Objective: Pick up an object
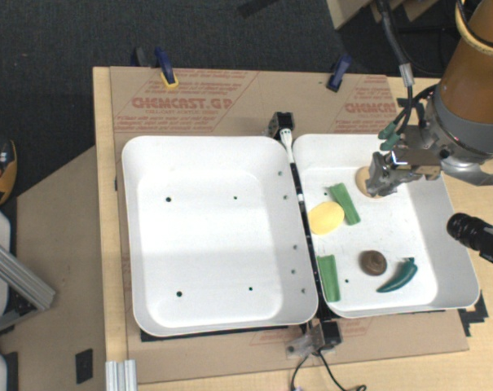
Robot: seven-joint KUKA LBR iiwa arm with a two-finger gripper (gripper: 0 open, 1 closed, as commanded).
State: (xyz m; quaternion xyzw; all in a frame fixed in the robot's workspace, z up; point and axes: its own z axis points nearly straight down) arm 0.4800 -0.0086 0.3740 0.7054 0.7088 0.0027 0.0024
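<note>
Nearest in the right bin [442,296] lie a green strip [328,278], a brown round piece [372,261] and a teal pepper [398,275], then a yellow lemon [326,217] touching another green strip [343,203], and farthest my gripper [381,183] sits over a tan round object [365,180].

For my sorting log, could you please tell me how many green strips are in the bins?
2, both in the right bin: one green strip just above the yellow lump, the other near the bin's lower-left corner. The gripper may hide more.
</note>
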